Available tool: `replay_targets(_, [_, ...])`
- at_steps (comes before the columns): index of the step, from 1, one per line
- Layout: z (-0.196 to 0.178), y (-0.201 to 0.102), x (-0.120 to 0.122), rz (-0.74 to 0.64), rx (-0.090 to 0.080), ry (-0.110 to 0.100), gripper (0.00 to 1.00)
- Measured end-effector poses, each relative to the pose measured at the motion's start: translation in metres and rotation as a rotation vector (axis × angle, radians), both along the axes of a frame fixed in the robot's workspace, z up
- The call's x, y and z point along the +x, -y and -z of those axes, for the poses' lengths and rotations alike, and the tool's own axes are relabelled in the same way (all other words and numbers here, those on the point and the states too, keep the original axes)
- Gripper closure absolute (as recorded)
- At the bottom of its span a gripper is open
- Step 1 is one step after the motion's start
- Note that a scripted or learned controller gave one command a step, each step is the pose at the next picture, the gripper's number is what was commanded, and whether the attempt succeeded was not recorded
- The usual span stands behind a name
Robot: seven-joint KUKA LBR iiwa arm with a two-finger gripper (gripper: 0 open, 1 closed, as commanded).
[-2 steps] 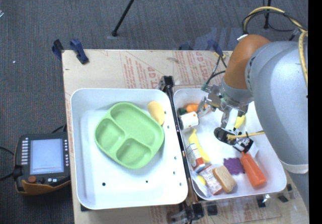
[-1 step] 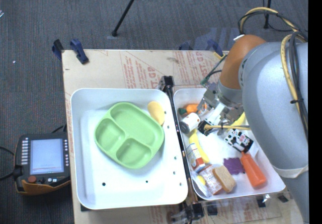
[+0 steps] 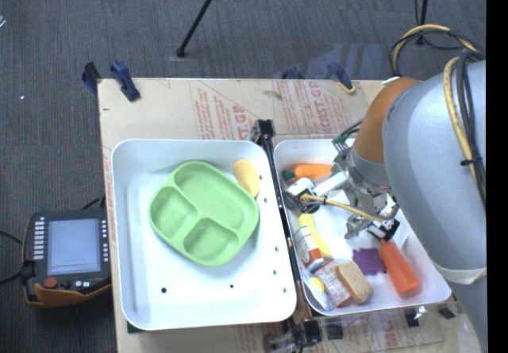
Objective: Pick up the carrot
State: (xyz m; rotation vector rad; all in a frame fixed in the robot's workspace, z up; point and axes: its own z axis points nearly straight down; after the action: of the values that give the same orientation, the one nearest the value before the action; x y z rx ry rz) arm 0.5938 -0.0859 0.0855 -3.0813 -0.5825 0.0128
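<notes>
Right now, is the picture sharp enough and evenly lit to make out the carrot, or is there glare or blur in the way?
In the camera view, lighting is soft and even; the white bins are bright, not blown out. The carrot reads as a clear orange shape, slightly soft, partly hidden by the arm near the gripper.

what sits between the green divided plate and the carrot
In the camera view, a yellow lemon-like toy lies against the green divided plastic plate, then the bins' rims, then the orange carrot.
</notes>
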Motion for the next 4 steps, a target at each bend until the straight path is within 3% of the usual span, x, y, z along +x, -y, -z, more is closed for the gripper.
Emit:
replay_targets(1, [0.000,0.000,-0.010,0.126,0.000,0.000,0.00])
replay_targets(3, [0.000,-0.003,-0.023,0.169,-0.002,0.000,0.00])
replay_targets(4, [-0.001,-0.003,0.007,0.154,-0.002,0.003,0.00])
